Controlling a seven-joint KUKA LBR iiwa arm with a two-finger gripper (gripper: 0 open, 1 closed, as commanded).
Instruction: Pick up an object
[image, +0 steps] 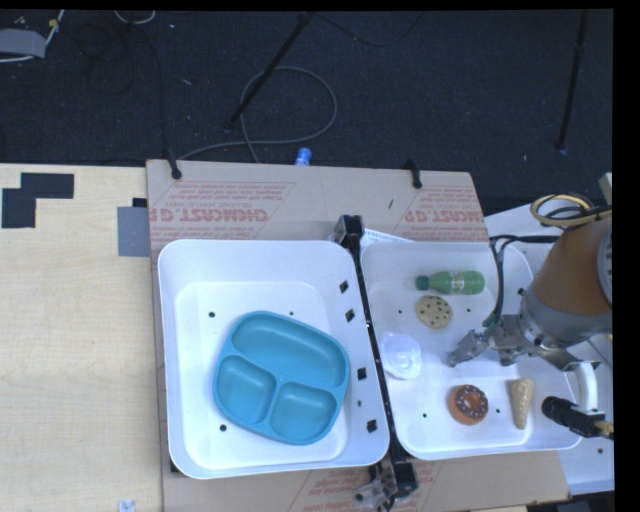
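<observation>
The right bin (440, 255) holds several small things. A green bottle (452, 283) lies on its side at the back, with a speckled cookie (434, 312) just in front of it. A clear plastic cup (401, 356) rests near the bin's left wall. At the front are a brown donut (468, 404) and a pale ice-cream cone (520, 400). My gripper (470, 350) reaches in from the right and hangs over the middle of this bin, above the donut and right of the cup. Nothing shows in its grasp.
The left bin (190, 270) holds a blue divided plate (281, 377). A black divider (362, 330) runs between the two bins. Cardboard (250, 200) lies under both, and the pale bench top (70, 350) stretches to the left.
</observation>
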